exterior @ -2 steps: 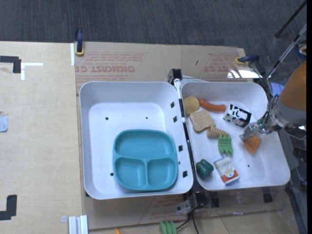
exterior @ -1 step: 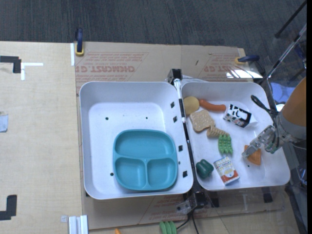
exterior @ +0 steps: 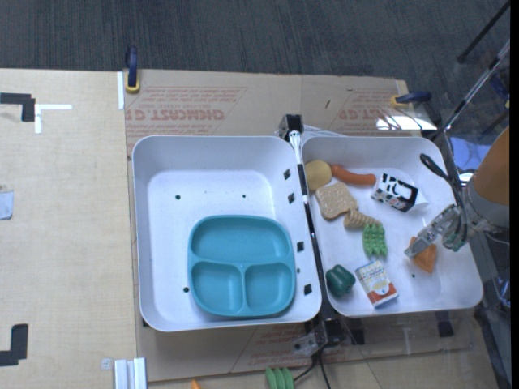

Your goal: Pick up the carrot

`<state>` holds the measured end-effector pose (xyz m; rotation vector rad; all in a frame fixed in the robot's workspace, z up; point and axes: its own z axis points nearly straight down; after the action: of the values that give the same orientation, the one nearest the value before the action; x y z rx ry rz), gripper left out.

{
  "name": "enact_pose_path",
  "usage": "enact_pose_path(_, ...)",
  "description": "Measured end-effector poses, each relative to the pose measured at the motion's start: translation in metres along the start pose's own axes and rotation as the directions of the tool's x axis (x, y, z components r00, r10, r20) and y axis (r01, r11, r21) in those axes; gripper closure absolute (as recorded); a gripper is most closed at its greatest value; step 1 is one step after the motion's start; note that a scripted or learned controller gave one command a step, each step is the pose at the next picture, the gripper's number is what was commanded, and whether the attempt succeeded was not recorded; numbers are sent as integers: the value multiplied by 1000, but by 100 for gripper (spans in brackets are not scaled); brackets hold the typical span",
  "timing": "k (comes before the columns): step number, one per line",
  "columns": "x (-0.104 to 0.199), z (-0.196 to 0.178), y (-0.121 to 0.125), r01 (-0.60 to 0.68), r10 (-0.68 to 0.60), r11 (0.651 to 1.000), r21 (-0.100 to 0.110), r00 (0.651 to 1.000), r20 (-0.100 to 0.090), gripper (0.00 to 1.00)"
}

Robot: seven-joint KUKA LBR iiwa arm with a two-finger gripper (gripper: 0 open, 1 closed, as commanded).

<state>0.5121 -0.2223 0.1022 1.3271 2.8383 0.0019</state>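
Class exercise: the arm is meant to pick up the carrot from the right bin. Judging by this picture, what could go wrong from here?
1. The pincer sits low at the right bin's right side, by a small orange wedge-shaped piece, while the long orange carrot lies apart near the top. It may grab the wrong orange item.
2. The carrot's end is close to a round yellow toy and a tan bread-slice toy, so a descent could nudge those.
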Motion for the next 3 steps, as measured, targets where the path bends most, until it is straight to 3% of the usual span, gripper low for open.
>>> enact_pose_path(1, -2, -10, 2, -4, 4, 1000, -4, 1000, 5, 100)
enact_pose_path(2, 29, 9, 5, 469, -469, 883, -1, 883, -3, 100)
enact_pose_path(3, 29, 9, 5, 468, -468, 884, 0, 884, -3, 0)
